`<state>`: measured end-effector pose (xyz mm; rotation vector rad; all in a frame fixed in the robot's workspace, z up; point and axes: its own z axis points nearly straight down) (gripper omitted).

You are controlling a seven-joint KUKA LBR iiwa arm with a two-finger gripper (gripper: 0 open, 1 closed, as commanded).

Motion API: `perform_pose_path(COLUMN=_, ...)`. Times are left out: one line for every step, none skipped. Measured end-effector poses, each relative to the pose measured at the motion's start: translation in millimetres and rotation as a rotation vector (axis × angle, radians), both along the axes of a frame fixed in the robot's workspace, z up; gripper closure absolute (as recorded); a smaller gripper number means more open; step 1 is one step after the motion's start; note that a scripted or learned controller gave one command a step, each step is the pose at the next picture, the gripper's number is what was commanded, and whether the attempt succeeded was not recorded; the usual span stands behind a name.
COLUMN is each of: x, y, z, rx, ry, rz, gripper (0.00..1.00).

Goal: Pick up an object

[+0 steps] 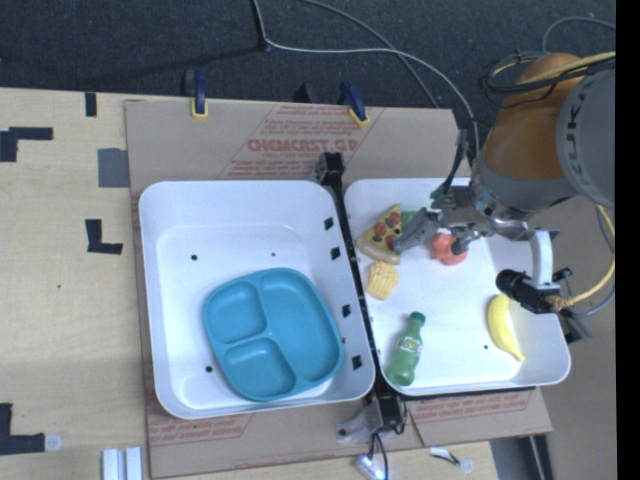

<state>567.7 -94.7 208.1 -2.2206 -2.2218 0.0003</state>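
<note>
We see the arm [545, 138] reaching in from the right over the right bin [455, 368], with the pincer [432, 226] low above that bin's upper part. Its dark fingers seem to point toward the pizza slice [384, 232], but we cannot tell whether they stand wide or narrow, and nothing sits visibly between them.

The things we might pick all lie in the right bin. The pizza slice rests near the divider between the bins, with a yellow corn piece [381, 281] just below it. A red tomato [449, 249] sits just beside the pincer, partly under the wrist. A green bottle [404, 349] lies tilted toward the lower edge, and a banana [504, 328] lies near the right wall. The left bin [165, 218] carries a blue divided plate [270, 333].

We judge the step in hand to be the approach to a grasp, with either the tomato or the pizza slice as the likely target. To do it well, we centre the pincer squarely over one thing, not between two. The tomato is round and may roll away if nudged off-centre. The pizza slice is flat, so the fingers must reach the bin floor to catch its edges. We close only once both fingers flank the chosen thing.
</note>
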Motion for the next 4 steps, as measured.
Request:
perform_pose_path(x=0.0, y=0.0, z=0.0, rx=0.0, ry=0.0, rz=0.0, gripper=0.0)
perform_pose_path(x=24.3, y=-9.2, z=-126.2, rx=0.0, ry=0.008, rz=0.0, gripper=0.0)
perform_pose_path(x=40.3, y=-3.6, z=-122.9, rx=-0.001, ry=-0.001, rz=0.0, gripper=0.0)
perform_pose_path(x=99.9, y=-6.0, z=-125.4, rx=-0.001, ry=0.002, rz=0.0, gripper=0.0)
